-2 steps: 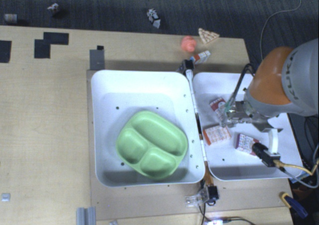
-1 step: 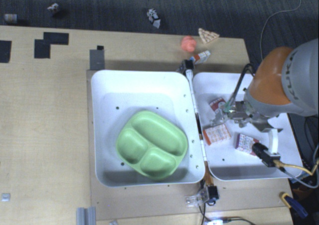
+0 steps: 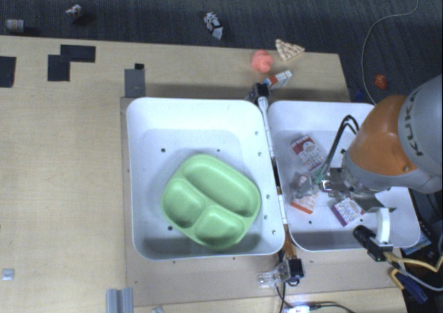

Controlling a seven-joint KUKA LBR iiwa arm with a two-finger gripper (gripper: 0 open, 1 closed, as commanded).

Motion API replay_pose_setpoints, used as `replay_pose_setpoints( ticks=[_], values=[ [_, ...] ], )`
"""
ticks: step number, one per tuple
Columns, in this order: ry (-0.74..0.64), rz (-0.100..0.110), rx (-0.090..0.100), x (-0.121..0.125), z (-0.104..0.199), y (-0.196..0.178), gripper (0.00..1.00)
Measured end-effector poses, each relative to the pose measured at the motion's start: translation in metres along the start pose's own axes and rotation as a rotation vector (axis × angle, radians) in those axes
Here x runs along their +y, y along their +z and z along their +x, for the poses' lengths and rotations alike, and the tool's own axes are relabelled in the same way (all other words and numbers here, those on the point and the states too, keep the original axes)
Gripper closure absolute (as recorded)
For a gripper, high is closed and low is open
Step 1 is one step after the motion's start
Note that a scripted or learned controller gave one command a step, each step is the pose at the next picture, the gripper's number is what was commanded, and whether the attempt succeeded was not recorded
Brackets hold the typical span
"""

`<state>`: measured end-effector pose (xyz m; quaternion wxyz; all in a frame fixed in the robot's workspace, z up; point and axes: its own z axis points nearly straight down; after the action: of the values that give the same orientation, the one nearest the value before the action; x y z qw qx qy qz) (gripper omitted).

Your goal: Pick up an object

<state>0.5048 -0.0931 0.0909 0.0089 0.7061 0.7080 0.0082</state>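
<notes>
The right bin [image 3: 387, 114] holds several small items: a red and white packet [image 3: 303, 145], a crumpled clear wrapper [image 3: 302, 183], a small orange piece [image 3: 302, 204] and a purple packet [image 3: 345, 212]. My gripper [image 3: 337, 190] hangs low over the middle of this bin, under the orange wrist band [image 3: 381, 142]. It is just right of the wrapper and just above the purple packet. The wrist hides its tips, and nothing visibly sits between them. A green divided plate [image 3: 210, 199] lies in the left bin [image 3: 149, 138].
On the bench behind the bins lie a pink ball [image 3: 261, 61], a tan triangular piece [image 3: 289, 49] and a small tube [image 3: 278, 79]. The bins' shared wall [image 3: 271, 159] runs just left of the small items. A dark floor lies beyond the bench.
</notes>
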Motion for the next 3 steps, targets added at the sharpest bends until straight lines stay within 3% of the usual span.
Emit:
replay_pose_setpoints(
  ticks=[1, 2, 3],
  values=[
    [-0.003, -0.005, 0.004, 0.003, 0.002, -0.012, 1.0],
    [-0.002, -0.005, 0.003, 0.003, 0.001, -0.012, 0.0],
    [-0.005, -0.008, 0.006, 0.005, 0.003, -0.023, 1.0]
  ],
)
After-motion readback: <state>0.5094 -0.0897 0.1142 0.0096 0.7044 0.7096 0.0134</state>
